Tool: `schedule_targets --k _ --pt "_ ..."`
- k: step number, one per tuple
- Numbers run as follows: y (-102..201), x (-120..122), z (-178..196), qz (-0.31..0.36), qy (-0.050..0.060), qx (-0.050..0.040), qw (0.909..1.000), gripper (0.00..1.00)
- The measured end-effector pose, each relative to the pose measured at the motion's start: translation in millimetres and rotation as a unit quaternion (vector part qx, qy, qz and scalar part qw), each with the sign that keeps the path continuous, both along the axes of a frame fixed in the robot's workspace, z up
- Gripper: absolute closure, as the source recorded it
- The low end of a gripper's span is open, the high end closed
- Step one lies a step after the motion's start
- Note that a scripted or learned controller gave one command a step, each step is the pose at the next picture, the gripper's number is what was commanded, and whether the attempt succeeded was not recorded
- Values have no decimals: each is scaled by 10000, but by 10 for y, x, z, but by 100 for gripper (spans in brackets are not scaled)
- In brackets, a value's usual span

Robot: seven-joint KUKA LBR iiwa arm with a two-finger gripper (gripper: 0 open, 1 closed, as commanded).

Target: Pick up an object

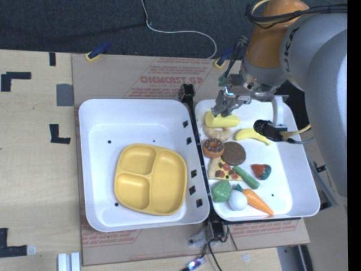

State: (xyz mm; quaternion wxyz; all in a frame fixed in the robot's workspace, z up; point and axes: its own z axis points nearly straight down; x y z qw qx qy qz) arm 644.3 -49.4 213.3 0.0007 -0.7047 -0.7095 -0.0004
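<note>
the gripper (225, 107) hangs right over the yellow toy (221, 120) at the far left of the right bin (293, 208), jaw state untellable, so the grasp seems underway; next, a clean lift.

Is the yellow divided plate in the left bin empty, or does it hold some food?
Empty. The yellow divided plate shows three bare compartments; the toy foods lie in the right bin.
</note>
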Motion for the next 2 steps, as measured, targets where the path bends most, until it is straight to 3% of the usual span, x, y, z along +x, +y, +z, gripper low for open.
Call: schedule_targets --k 1,2 --pt "-21 70 210 -24 -7 -7 10000 100" --pt "18 58 15 -29 12 -15 10000 100"
